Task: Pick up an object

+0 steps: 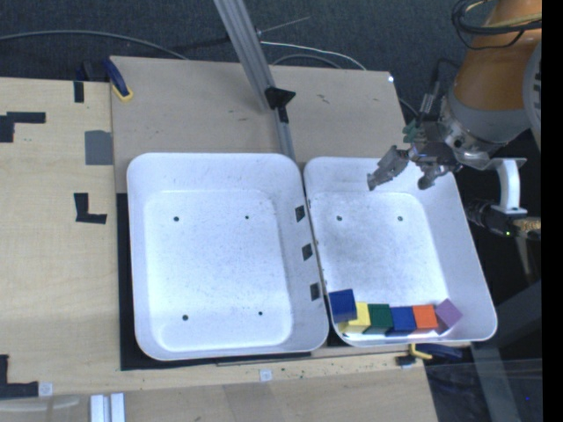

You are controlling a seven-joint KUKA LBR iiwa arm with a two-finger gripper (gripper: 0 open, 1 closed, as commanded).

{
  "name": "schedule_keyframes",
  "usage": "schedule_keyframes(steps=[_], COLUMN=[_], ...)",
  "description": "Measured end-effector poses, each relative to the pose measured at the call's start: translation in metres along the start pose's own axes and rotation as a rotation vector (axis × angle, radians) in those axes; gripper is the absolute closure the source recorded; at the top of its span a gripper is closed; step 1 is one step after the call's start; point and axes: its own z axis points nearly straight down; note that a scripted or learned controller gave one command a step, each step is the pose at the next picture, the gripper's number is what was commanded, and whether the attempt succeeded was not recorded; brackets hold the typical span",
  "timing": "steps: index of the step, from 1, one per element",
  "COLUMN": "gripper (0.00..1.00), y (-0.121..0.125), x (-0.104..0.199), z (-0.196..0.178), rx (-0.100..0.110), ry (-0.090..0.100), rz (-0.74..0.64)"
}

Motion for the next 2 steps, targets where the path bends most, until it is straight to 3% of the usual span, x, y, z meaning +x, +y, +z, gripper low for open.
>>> schedule_keyframes(steps=[1,2], gripper=[0.00,0.00], y=[-0.027,-0.039], x=[-0.040,-0.107], z=[0.107,0.072], rx=[0.009,-0.002], ry=[0.000,-0.004], rz=[0.005,0.008])
